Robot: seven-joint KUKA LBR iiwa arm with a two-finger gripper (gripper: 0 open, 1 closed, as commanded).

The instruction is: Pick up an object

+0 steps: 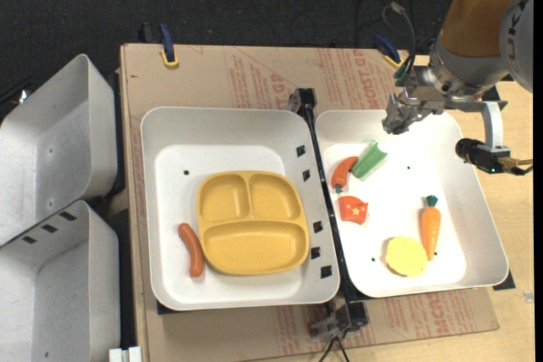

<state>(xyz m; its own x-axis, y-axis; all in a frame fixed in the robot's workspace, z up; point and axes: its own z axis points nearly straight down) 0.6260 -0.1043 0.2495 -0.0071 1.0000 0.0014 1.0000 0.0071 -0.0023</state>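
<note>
The right bin (475, 208) holds a green block (370, 160), an orange-red chili-shaped piece (343, 171), a red chunk (353, 209), a toy carrot (430, 229) and a yellow disc (405, 257). The left bin (161, 182) holds a yellow divided plate (252, 222) with a toy sausage (192, 249) lying beside it. My gripper (395, 123) hangs over the back left corner of the right bin, above and slightly right of the green block, apart from it. Nothing shows between its fingers.
A black divider (316, 174) runs between the two bins. Two spare white bins (51, 182) lean at the left of the bench. Cardboard (254, 72) lies under the bins. A black fitting on the arm (479, 153) juts over the right bin's far edge.
</note>
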